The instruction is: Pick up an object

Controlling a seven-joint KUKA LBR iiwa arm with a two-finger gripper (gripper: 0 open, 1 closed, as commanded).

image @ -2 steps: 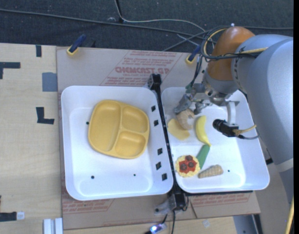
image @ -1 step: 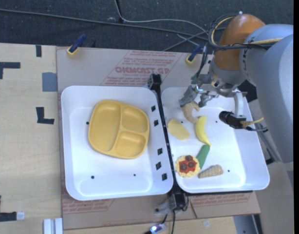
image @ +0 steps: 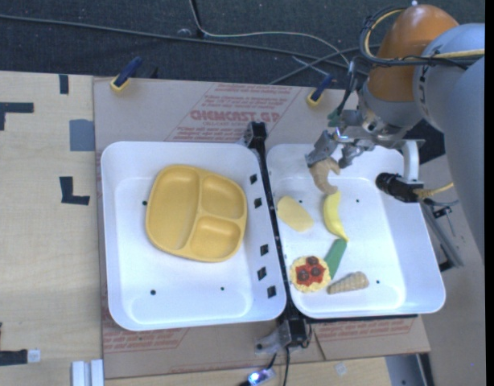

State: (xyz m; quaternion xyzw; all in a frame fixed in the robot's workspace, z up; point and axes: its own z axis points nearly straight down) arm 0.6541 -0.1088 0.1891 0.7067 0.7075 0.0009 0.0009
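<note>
The gripper point(image: 327, 161) hangs over the far edge of the right bin point(image: 408, 288), its fingers closed on a tan piece of toy food point(image: 324, 175) lifted above the floor. Below lie a banana point(image: 334, 214), a pale yellow piece point(image: 295, 214), a small pizza point(image: 309, 273), a green piece point(image: 335, 254) and a cone point(image: 347, 282); the left bin point(image: 126, 296) holds a yellow divided plate point(image: 195, 212).

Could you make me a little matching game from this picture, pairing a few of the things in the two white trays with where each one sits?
Things:
1. yellow divided plastic plate
2. yellow toy banana
3. small round toy pizza with red toppings
4. tan toy ice-cream cone

Places:
A. right bin, near its front edge, rightmost toy
B. left bin, alone
C. right bin, near its middle
D. right bin, front, beside the divider

Pairs: 1-B, 2-C, 3-D, 4-A
</note>
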